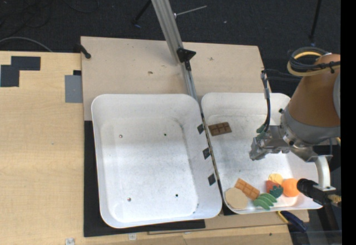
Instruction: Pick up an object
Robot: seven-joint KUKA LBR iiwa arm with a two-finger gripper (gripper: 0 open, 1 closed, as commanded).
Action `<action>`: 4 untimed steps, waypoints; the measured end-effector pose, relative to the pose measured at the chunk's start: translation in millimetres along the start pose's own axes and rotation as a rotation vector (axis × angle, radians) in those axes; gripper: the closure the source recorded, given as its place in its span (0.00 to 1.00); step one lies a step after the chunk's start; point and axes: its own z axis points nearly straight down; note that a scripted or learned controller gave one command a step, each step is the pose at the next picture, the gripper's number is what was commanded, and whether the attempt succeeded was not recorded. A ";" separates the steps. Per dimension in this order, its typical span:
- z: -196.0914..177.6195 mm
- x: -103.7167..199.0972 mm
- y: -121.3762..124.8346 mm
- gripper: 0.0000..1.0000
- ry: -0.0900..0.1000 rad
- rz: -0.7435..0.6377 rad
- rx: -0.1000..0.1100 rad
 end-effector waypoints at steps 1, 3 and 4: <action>-49.3 -1.2 1.2 1.00 -0.001 0.001 0.000; -28.2 88.8 6.9 1.00 0.002 -0.001 0.008; -28.4 144.3 1.0 1.00 0.002 -0.003 0.009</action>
